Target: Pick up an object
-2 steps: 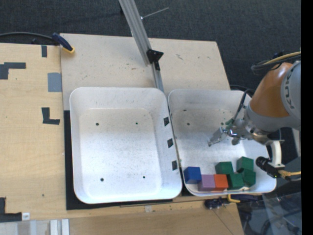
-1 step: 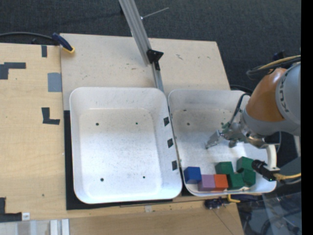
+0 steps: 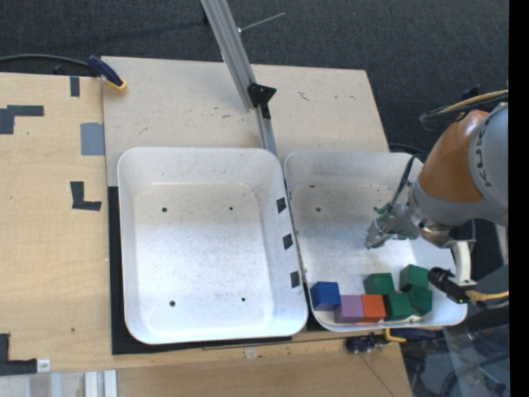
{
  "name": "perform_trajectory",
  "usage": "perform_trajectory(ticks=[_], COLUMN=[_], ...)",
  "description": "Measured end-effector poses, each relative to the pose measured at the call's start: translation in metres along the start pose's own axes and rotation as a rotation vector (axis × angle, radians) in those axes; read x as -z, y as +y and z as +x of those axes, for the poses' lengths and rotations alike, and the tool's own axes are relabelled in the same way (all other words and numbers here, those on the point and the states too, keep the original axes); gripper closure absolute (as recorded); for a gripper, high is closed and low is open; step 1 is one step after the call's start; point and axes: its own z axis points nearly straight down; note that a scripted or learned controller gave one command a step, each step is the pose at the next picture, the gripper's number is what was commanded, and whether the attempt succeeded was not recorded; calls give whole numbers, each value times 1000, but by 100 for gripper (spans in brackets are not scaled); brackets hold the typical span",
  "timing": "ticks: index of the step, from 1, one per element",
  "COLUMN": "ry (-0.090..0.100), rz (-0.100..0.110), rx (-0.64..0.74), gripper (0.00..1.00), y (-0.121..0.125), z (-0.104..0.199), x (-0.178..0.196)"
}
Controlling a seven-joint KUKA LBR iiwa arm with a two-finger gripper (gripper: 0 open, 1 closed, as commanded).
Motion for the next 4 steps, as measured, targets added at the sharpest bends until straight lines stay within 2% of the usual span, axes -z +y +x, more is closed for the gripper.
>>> perform_trajectory(ticks=[1, 3, 4], ry=[-3, -4, -1], rz=[-8, -9, -2], rx=[-1, 0, 2], gripper=[100, 100, 100], y=[3, 17, 9], z=[1, -1, 40], x=[63, 185, 180])
